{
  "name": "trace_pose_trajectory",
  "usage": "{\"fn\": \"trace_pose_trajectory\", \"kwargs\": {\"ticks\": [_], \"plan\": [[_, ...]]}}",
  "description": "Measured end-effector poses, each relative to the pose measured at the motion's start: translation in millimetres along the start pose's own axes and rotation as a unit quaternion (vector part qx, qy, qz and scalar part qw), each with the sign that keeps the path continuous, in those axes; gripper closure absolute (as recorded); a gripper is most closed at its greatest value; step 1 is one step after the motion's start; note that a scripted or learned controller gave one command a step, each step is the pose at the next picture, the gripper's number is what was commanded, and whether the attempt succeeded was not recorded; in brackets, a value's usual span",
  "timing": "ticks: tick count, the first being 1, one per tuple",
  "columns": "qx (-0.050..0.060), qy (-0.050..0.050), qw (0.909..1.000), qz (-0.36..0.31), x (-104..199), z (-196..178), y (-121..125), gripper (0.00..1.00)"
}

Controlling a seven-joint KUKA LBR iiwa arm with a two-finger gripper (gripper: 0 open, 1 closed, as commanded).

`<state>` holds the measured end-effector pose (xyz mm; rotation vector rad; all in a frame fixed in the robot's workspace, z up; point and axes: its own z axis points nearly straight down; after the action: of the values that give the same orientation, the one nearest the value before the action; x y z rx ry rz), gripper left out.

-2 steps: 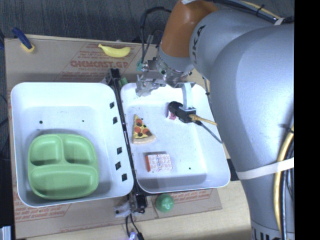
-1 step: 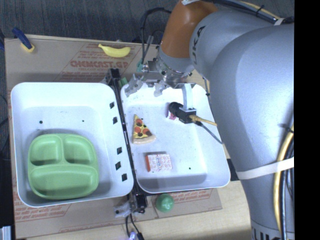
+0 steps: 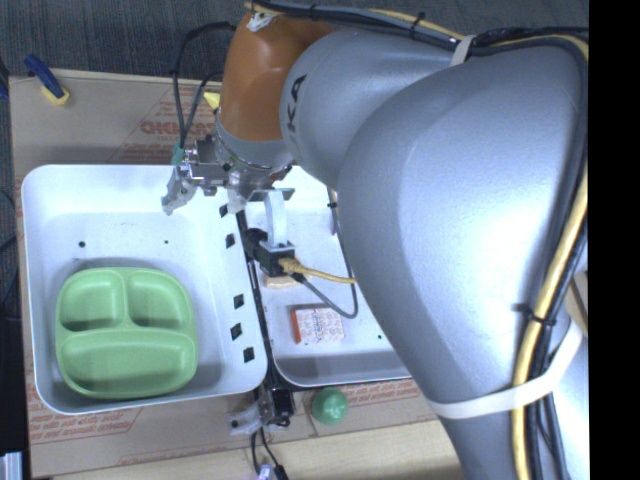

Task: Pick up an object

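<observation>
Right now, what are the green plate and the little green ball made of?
The green plate looks like moulded plastic: it is one even colour, with rounded compartment walls and a soft, dull sheen. The green ball is smooth with a small bright spot, so it may be plastic or rubber. It is too small to say for sure.

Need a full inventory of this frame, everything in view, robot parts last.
left bin: 1, white, view's left, on cardboard
right bin: 1, white, beside it, partly under the arm
divided plate: 1, green, left bin, front part
packet: 1, orange and white, right bin, near its front
ball: 1, green, outside the bins, in front of the right bin
clip: 1, blue and yellow, top left
cardboard: 1, brown, under both bins
arm: 1, grey with orange band, from the right
claw: 1, metallic, over left bin's far right corner
</observation>
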<state>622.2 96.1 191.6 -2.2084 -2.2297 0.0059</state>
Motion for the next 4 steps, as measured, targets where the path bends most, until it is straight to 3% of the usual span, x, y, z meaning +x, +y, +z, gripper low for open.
{"fn": "trace_pose_trajectory", "kwargs": {"ticks": [1,2,3,4], "plan": [[0.001,-0.001,1.0,0.0,64,97,-6,0.0],[0.001,-0.001,1.0,0.0,113,100,-27,0.0],[0.002,-0.001,1.0,-0.002,113,90,-27,1.0],[-0.002,0.0,1.0,0.001,122,49,35,1.0]]}}
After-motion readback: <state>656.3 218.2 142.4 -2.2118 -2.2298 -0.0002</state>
